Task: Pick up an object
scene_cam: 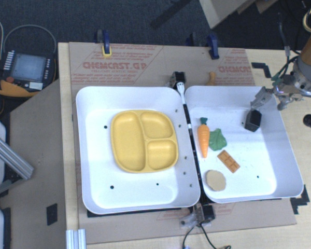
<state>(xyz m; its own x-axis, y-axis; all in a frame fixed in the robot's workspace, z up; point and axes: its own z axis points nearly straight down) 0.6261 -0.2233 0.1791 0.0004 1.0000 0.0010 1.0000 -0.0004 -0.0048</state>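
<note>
The right bin (280, 185) holds an orange toy carrot (203, 139) with a green top, lying lengthwise near the bin's left wall. A green leafy piece (217, 139) touches the carrot's right side. Below them lie a brown rectangular cracker (228, 161) and a round tan cookie (215, 180). My gripper (284, 93) hangs over the far right corner of this bin, well away from all of these items, with nothing seen in it.
In the left bin (93, 180) sits a yellow divided plate (144, 140). Blue clamps (106, 43) hold the cardboard sheet at the bench's far edge. A handheld control pendant (26, 69) lies off the bench at far left.
</note>
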